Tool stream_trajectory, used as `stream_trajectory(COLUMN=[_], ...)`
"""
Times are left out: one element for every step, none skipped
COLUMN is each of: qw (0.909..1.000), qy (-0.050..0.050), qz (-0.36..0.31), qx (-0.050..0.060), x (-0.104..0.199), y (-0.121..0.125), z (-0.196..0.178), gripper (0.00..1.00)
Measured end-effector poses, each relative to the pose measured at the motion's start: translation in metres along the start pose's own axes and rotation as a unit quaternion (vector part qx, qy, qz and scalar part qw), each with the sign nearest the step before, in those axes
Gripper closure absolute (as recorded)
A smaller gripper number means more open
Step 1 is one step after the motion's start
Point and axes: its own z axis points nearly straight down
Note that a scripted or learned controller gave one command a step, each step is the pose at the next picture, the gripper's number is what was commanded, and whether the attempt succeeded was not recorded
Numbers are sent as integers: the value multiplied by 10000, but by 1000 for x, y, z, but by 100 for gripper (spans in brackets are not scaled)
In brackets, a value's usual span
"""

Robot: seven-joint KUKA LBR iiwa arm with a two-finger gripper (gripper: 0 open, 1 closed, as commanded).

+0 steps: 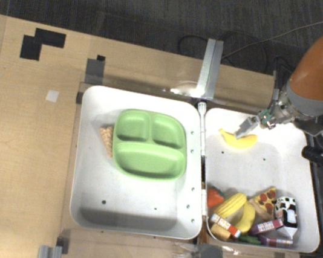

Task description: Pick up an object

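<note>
Heaped toy foods point(251, 217) fill the near corner of the right white bin point(306, 180), while at its far side a yellow banana-shaped piece point(238, 140) lies just beneath the claw point(248, 129), whose grip I cannot tell.

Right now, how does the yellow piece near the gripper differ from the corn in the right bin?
The yellow piece lies alone on bare floor at the far end of the right bin; the corn sits packed among other toys at the near end. The piece is flat and curved; the corn is plump and ridged. Both are yellow.
</note>
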Motion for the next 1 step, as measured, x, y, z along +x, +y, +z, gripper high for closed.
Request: stream_trajectory(qw=[9961], qy=[39], qz=[-879], qx=[87], x=[-5], y=[-8], z=[59], gripper=[0])
